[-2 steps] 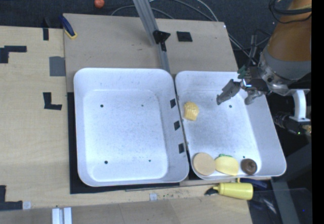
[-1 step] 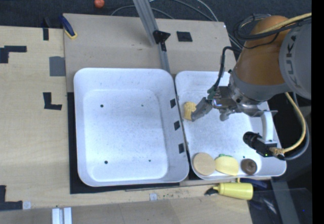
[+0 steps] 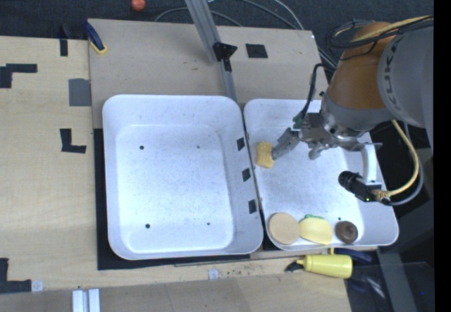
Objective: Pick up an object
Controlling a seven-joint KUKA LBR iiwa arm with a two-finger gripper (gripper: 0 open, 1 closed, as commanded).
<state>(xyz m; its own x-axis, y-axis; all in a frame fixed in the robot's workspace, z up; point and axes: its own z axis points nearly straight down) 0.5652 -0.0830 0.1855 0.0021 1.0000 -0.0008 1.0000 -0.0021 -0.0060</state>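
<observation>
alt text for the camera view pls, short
The gripper hangs open over the right bin, one finger close beside a small yellow block at its left wall. A tan disc, a yellow piece and a brown piece lie along the bin's near edge.

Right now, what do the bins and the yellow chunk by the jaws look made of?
Left bin and right bin: likely moulded plastic, white, speckled, rounded rims with mild sheen. Yellow chunk: matte, blocky, possibly foam or sponge; too small to be sure.

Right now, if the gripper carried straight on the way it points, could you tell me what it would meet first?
The gripper points down-left toward the small yellow block in the right bin, so it would probably meet that block first; depth is unclear from above.
</observation>
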